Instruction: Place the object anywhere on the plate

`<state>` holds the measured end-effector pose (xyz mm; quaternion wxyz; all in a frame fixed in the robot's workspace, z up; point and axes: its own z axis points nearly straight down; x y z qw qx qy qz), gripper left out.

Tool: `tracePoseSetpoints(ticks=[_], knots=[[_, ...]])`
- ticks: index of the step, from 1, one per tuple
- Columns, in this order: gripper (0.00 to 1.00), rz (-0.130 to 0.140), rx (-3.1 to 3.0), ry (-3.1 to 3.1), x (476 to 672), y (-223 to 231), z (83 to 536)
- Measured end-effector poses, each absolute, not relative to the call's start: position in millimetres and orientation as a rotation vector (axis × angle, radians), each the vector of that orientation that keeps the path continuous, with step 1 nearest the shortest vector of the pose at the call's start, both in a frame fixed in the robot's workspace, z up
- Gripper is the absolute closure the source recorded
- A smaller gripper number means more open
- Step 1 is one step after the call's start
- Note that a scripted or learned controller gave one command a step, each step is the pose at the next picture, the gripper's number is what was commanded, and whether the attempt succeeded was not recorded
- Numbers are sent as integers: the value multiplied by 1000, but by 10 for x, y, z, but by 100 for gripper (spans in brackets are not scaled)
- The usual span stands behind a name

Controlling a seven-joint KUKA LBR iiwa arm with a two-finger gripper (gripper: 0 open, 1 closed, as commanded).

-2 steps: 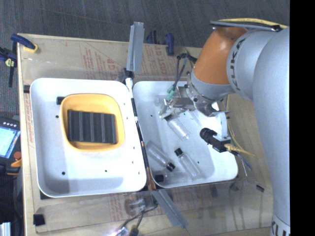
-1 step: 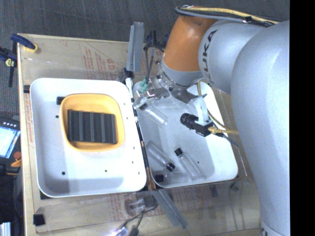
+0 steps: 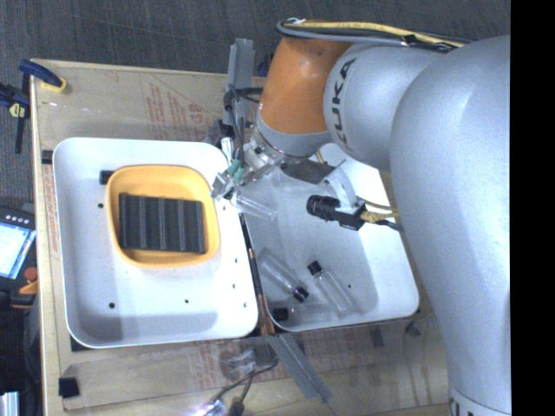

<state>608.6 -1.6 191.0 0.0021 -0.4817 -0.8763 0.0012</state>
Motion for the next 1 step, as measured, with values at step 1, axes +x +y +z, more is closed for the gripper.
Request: tracePoseSetpoints(ticks=[1], knots=[[0, 4, -1512, -2749, 6087, -20, 1912]])
